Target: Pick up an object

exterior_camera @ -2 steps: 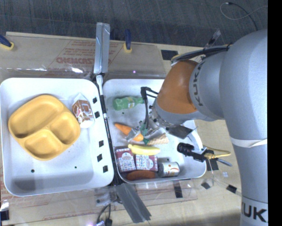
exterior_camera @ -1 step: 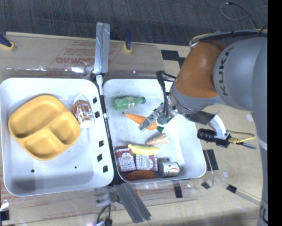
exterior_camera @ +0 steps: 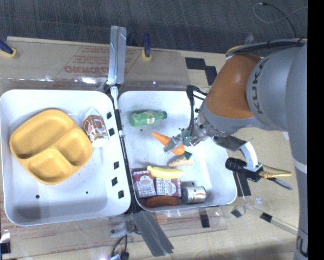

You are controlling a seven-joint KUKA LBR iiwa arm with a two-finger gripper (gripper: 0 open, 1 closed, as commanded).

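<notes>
Over the right bin (exterior_camera: 219, 191), your gripper (exterior_camera: 175, 147) sits low beside the carrot (exterior_camera: 162, 138), touching or just off its right end. Can't tell the pincer's state, nor any grasp. Green bottle (exterior_camera: 147, 117) lies behind, banana (exterior_camera: 164, 172) in front.

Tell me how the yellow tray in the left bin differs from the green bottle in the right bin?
The yellow tray is broad, flat and split into compartments; the green bottle is slim and rounded. The tray takes up much of its bin, while the bottle is far smaller. The tray sits open side up; the bottle lies on its side, cap toward the arm. Both rest on a white bin floor, apart from the gripper.
</notes>
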